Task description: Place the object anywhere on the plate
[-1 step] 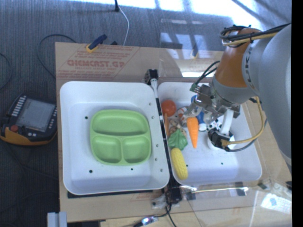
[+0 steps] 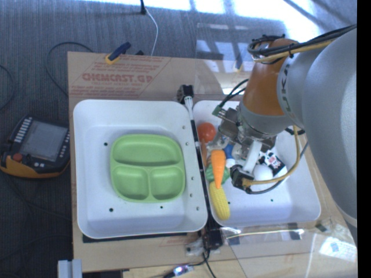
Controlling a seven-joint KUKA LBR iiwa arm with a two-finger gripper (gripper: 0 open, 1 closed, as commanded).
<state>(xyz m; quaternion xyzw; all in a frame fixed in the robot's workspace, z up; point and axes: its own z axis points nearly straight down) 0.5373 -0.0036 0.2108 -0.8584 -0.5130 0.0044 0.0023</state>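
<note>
Camera view: the green divided plate [image 2: 148, 167] lies in the white bin [image 2: 93, 132] on the view's left. Along the other bin's [image 2: 272, 204] left wall lie a toy tomato [image 2: 206, 132], carrot [image 2: 217, 164] and corn cob [image 2: 219, 200] in a row. My jaws hang over that bin beside the carrot; wide or narrow, I cannot tell.

Green plate [image 2: 148, 149], orange carrot [image 2: 217, 165], yel. corn [image 2: 219, 200]

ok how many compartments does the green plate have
3, all on the green plate in the left bin: one long compartment across the far side, then a left compartment and a right compartment side by side nearer the camera. None hidden.
</note>
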